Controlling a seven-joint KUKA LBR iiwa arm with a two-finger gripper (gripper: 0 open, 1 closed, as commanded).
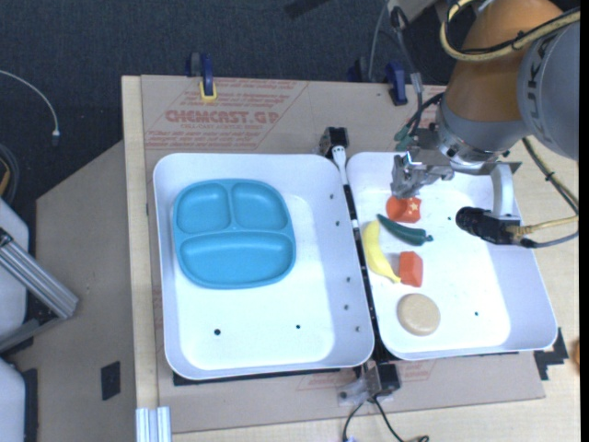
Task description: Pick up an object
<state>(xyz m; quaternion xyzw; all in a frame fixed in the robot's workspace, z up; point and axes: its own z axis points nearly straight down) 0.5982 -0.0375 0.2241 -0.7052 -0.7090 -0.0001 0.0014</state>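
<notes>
Red tomato (404, 209) sits right under the claw (405, 181); I cannot tell the claw's state. Step: closing in to grasp. Next: pinch firmly, then lift straight up.

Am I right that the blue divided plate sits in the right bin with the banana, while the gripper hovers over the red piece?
Not quite. The camera view shows the blue divided plate in the left bin, not the right bin. The banana lies in the right bin, and the gripper is above the red piece.
</notes>
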